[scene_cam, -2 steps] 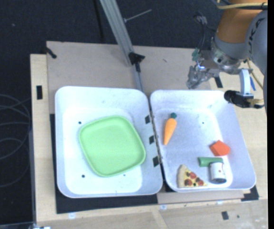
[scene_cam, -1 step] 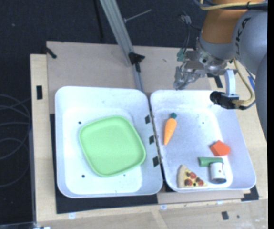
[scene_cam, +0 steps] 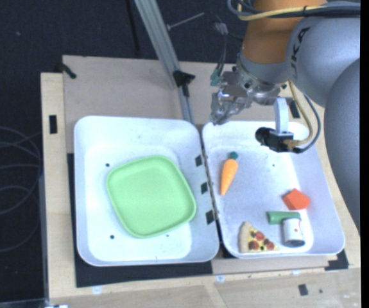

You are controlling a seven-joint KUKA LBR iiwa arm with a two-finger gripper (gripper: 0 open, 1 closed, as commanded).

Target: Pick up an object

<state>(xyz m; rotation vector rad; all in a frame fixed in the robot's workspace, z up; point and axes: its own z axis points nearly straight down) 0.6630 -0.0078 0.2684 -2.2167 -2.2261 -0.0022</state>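
Upper centre: gripper [scene_cam: 221,112], jaws' state we cannot tell, above right bin [scene_cam: 312,233]. We list carrot [scene_cam: 228,173], orange block [scene_cam: 296,199], pizza slice [scene_cam: 256,238]. Arm lettering partly legible: "KU".

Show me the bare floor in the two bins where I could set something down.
Right bin: a free patch between the carrot and the orange block, up to the far wall. Its near corner is crowded: pizza slice, green-and-white can. Left bin: the green plate takes the middle, with bare strips along the walls. The pincer hangs above the far edge.
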